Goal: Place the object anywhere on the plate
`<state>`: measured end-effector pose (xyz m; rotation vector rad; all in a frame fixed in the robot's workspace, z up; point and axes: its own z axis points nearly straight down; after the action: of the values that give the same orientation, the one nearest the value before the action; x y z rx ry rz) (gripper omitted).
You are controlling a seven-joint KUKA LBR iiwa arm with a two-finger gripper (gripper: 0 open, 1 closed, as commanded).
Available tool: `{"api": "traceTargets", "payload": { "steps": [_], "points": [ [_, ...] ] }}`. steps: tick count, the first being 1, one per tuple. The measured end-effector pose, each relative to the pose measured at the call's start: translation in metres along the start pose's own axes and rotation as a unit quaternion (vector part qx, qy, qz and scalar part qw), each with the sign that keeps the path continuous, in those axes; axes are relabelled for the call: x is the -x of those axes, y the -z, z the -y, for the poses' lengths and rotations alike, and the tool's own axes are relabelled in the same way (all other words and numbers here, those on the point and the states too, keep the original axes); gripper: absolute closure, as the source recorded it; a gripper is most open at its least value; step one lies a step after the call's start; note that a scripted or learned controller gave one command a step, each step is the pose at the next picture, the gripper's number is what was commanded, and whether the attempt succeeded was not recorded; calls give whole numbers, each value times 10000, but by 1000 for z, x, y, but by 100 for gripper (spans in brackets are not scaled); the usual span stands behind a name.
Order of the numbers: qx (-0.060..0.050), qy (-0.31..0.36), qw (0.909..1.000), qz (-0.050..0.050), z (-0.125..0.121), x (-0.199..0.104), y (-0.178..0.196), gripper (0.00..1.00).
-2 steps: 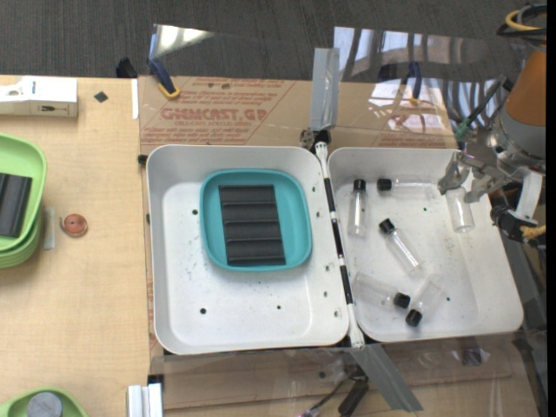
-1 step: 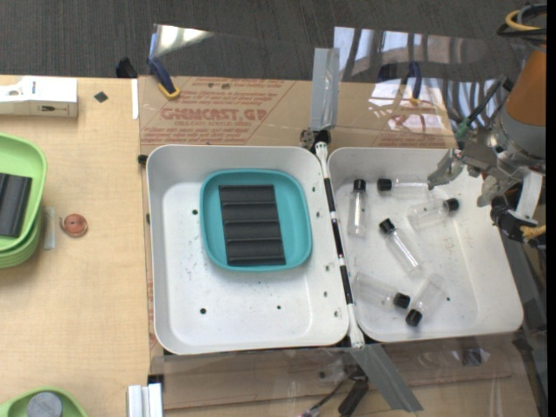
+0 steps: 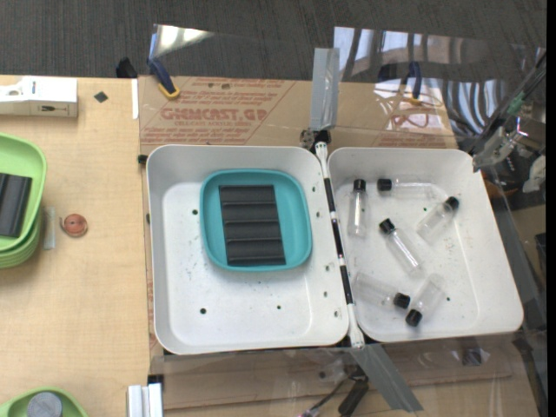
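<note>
a stack of green trays (image 3: 26, 159) is sitting on the bench, far to the left of what appears to be the gripper (image 3: 493, 148), and is playing no part here. the left bin (image 3: 174, 320) is lying well left of the gripper and is holding the teal plate (image 3: 300, 224), which is resting flat and carrying a dark ribbed insert (image 3: 252, 224). bare white floor is showing round the plate, so a drop from above is looking unobstructed. the raised rims where the two bins meet are forming a ridge that any carry is having to clear. the right bin (image 3: 486, 320) is spreading just below and left of the gripper. in it, clear vials (image 3: 400, 246) with black caps are lying scattered on their sides, mostly apart; two near the front wall are crowding together. the task's object is judged to be one of these. the gripper is hanging at that bin's far right corner, blurred; whether it is wide or narrow i cannot tell.
</note>
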<state>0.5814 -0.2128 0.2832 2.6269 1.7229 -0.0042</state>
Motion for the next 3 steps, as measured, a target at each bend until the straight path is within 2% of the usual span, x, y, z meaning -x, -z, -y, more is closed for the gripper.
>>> {"api": "traceTargets", "payload": {
  "steps": [1,2,3],
  "points": [
    [-5,-534,9986,2,6,2,67,0],
    [-7,-926,9957,3,-20,-16,127,0],
    [-9,-1642,9864,3,-12,-8,157,0]
  ]
}}
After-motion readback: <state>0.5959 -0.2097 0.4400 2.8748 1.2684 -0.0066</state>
